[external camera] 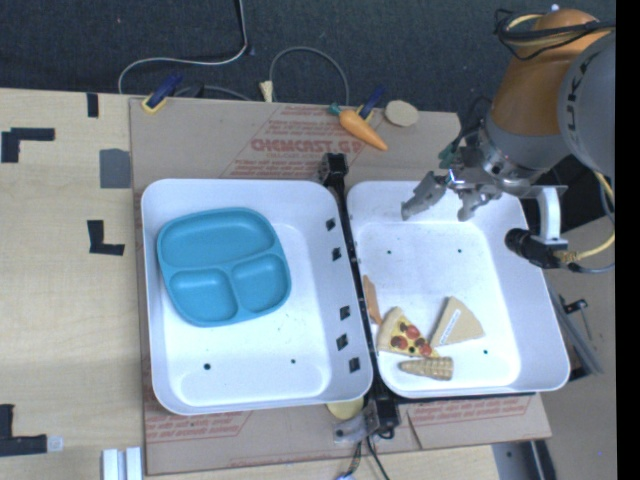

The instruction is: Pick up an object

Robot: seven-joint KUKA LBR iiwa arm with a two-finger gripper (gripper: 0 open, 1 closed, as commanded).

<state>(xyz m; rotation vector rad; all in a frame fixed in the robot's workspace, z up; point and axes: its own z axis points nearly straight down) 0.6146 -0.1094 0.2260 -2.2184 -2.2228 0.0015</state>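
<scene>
Pizza slice (403,333): lies in the right bin (500,268), near its front left corner, just beside a wedge (459,322) and a cracker (428,369); any of the three would serve as the object.
Gripper (445,198): hovers over the back of the right bin with its two fingers spread apart, nothing between them, well apart from the food pieces.
Risk, crowding: the three pieces sit close together, so fingers coming down on one would likely nudge its neighbour or pinch two edges at once.
Risk, flatness: each piece looks thin and lies flat on the bin floor, so the fingers may slide over the top and close on air.
Risk, wall: the slice is close to the bin's left wall, which could block one finger.
Count, bins: two, side by side on the counter (60,268).
Count, plate (223,265): one, blue, in the left bin (250,363).
Count, right bin: three food pieces, plus a thin tan strip (371,298) by the left wall.
Count, behind bins: one carrot (361,128), one pale round piece (402,114).
</scene>
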